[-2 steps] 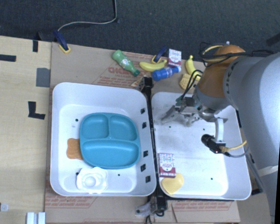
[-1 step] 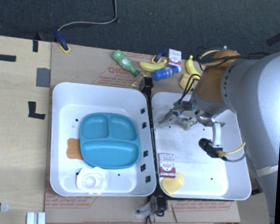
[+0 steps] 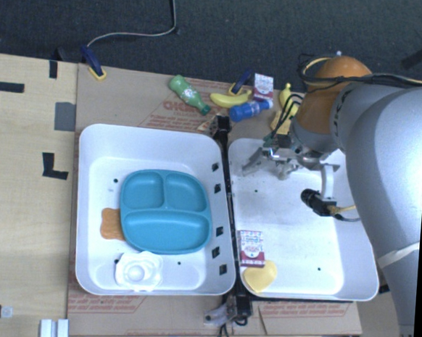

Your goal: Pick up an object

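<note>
My gripper (image 3: 266, 166) hangs low over the far left corner of the right bin (image 3: 336, 243). Its two grey fingers (image 3: 250, 163) stand spread, open, with nothing between them. Near the front left of that bin lie a small red and white carton (image 3: 250, 249) and a yellow piece (image 3: 259, 277), well in front of the gripper. The left bin (image 3: 96, 155) holds a blue divided plate (image 3: 166, 211), an orange-brown piece (image 3: 109, 224) tucked at the plate's left edge, and a white cup (image 3: 137, 272) near the front wall.
Behind the bins on the cardboard lie a green bottle (image 3: 188, 95), a banana (image 3: 229, 99), a blue bottle (image 3: 246, 110) and a small carton (image 3: 263, 85). A black divider (image 3: 223, 194) runs between the bins. The arm's large grey body (image 3: 386, 156) covers the right bin's far right side.
</note>
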Robot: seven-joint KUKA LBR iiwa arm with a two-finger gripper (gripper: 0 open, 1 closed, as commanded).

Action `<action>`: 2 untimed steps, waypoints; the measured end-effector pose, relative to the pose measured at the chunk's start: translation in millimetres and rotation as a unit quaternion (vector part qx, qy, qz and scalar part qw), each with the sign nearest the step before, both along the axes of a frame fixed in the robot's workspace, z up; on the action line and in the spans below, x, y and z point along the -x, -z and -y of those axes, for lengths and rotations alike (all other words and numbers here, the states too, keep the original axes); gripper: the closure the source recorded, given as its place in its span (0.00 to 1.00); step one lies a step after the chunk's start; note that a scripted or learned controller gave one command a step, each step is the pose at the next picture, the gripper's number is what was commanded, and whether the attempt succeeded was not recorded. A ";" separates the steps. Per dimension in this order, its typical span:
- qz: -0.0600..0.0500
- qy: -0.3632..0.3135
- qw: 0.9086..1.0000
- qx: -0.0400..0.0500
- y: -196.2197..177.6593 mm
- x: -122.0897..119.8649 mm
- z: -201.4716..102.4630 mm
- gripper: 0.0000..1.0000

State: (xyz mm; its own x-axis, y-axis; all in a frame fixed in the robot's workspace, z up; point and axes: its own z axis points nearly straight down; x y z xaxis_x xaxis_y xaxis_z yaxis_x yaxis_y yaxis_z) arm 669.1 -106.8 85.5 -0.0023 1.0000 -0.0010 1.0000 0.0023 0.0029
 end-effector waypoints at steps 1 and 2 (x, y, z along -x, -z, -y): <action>-0.001 0.001 1.000 0.001 -0.3 24.9 -10.6 0.00; 0.000 0.000 1.000 0.000 0.0 0.0 0.8 0.00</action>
